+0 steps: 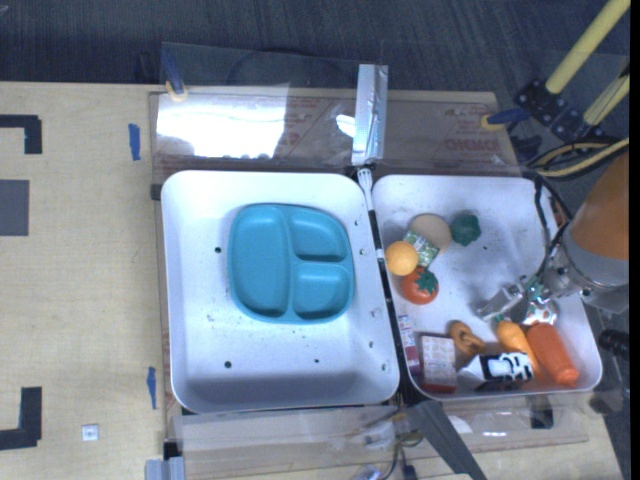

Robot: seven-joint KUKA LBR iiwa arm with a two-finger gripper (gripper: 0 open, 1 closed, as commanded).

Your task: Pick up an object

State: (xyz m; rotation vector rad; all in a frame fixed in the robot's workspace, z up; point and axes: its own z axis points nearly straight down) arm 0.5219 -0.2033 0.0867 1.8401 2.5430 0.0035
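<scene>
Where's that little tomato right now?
The tomato lies in the right bin, near its left wall, just below the orange ball.

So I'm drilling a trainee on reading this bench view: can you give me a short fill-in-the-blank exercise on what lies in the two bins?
1. The blue divided tray lies in the ____ bin.
2. The pincer is low over the ____ bin.
3. The yellow ball lies just above a red ____.
4. The small round object near that bin's top is ____ in colour.

Missing words: left; right; tomato; green
</scene>
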